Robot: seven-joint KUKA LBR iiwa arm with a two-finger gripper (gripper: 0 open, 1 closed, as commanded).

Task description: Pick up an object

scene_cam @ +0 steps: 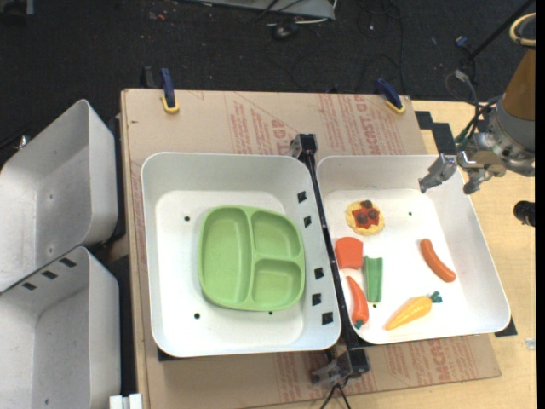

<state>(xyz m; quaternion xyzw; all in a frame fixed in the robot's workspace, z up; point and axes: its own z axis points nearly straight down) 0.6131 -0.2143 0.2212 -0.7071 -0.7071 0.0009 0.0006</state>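
Observation:
The right bin (477, 237) holds several toy foods: a small round tart with red topping (364, 216), an orange-red block (348, 252), a green strip (373, 278), a red chili (357, 301), a carrot (409, 311) and a sausage (437, 259). My gripper (451, 180) hovers above the bin's far right corner, open, with nothing between its fingers. It is well clear of all the foods; the tart and the sausage are the closest.
The left bin (170, 186) carries a green divided plate (253, 258). A black divider (322, 245) runs between the two bins. Two spare white bins (51, 228) stand off the bench at the left.

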